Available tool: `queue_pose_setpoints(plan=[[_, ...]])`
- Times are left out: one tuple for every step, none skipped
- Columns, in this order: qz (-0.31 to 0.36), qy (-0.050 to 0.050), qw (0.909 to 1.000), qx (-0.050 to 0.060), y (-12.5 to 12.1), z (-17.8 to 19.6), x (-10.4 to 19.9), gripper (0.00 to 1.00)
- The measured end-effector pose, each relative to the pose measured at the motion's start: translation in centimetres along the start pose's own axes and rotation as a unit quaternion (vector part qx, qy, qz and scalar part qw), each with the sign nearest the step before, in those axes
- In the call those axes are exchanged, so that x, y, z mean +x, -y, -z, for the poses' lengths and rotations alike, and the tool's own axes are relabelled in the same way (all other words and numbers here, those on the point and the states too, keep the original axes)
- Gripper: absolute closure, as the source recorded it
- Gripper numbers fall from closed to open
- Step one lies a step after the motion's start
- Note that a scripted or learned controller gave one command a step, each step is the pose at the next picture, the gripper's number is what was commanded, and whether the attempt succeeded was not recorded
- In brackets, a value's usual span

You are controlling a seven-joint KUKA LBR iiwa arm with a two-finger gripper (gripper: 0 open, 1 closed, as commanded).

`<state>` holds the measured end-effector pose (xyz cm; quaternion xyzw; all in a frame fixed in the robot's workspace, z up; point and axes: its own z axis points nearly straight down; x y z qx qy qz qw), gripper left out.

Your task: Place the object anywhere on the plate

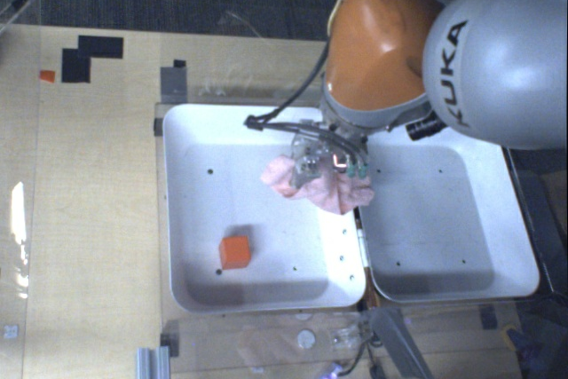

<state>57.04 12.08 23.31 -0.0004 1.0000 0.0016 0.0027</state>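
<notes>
A fixed overhead camera looks down at a slant on a pale wooden bench (89,209) bearing two shallow white bins side by side. The left bin (195,191) fills the middle of the frame; the right bin (461,217) sits just beside it toward the right.

A large grey robot arm (506,49) with an orange band (377,44) enters from the upper right of the frame. Its gripper (330,162) hangs at the centre, over the left bin's right edge, close to the seam between the two bins. Directly beneath and around the gripper is a crumpled pink thing, soft like cloth (311,184), spreading to the left and below it. The gripper's metal parts overlap the pink thing, but I cannot tell how the claw is set or whether it pinches anything.

A small orange block (235,252) rests on the floor of the left bin, toward the lower left, well apart from the gripper.
</notes>
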Motion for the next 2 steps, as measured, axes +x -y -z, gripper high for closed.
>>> queue_pose_setpoints(plan=[[0.001, -0.001, 1.0000, 0.000, -4.12, -1.57, 2.83, 1.00], [0.001, -0.001, 1.0000, 0.000, -4.11, -1.54, 2.81, 0.00]])
